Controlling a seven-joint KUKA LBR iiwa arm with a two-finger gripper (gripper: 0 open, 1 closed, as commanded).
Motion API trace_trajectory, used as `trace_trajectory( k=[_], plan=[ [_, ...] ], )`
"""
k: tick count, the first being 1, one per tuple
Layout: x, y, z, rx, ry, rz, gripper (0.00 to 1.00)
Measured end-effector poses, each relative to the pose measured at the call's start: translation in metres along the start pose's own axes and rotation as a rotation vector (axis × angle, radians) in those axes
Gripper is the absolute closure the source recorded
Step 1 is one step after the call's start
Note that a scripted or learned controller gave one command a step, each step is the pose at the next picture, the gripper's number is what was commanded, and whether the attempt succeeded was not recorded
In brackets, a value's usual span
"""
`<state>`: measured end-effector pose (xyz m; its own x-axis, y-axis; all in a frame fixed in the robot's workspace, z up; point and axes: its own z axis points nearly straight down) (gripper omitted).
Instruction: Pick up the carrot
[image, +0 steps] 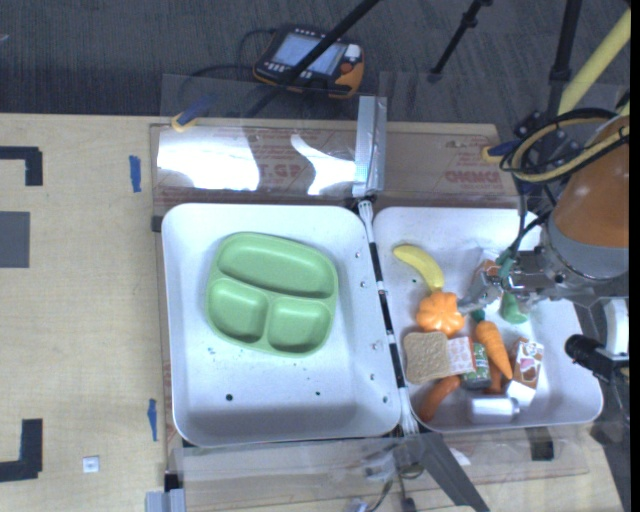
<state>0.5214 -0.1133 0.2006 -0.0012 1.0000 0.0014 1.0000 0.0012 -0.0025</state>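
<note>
- Toward the middle of the right white bin (590, 400) lies the tapered orange plastic carrot (490, 345), green top pointing up, untouched.
- Just left of it I see a small orange pumpkin (440, 313) and a brown bread slice (428, 356); a yellow banana (420, 265) lies beyond.
- Just above the carrot hangs the metal gripper (505, 285); whether its jaws are spread I cannot tell.
- I judge this the approach: next I need a drop squarely over the carrot.
- A green divided plate (270, 290) sits in the left bin.

Divided tray (270, 290) in left bin (190, 400); carrot (492, 345), banana (421, 266) in right bin (575, 405).
</note>
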Motion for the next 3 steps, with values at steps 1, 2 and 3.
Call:
trace_trajectory(
  k=[1, 2, 3],
  plan=[
    [-0.010, 0.016, 0.114, -0.008, -0.002, -0.025, 0.00],
    [-0.011, 0.017, 0.103, -0.013, -0.004, -0.023, 1.00],
    [0.025, 0.057, -0.012, -0.003, -0.002, -0.044, 1.00]
  ],
)
